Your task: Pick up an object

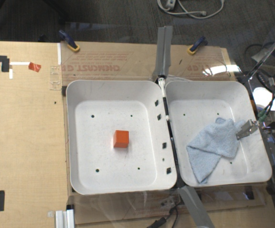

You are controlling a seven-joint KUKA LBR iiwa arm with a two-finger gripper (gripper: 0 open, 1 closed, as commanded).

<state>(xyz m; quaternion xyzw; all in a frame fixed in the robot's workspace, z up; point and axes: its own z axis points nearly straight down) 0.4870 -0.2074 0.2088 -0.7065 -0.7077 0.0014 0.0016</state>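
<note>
The grey cloth [212, 147], lying crumpled in the right bin [251, 175], is being approached at its right edge by the gripper [246, 129], presumably for an edge pinch, while the orange block [121, 139] is being left in the left bin [80, 175].

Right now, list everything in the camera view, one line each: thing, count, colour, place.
bins: 2, white, side by side on the bench
block: 1, orange, middle of the left bin
cloth: 1, grey-blue, crumpled in the right bin
clamps: 2, blue and yellow, far edge of the cardboard sheet
cardboard sheet: 1, brown, under the bins
cables: several, white, floor beyond the bench
gripper: 1, metallic grey, at the cloth's right edge
</note>
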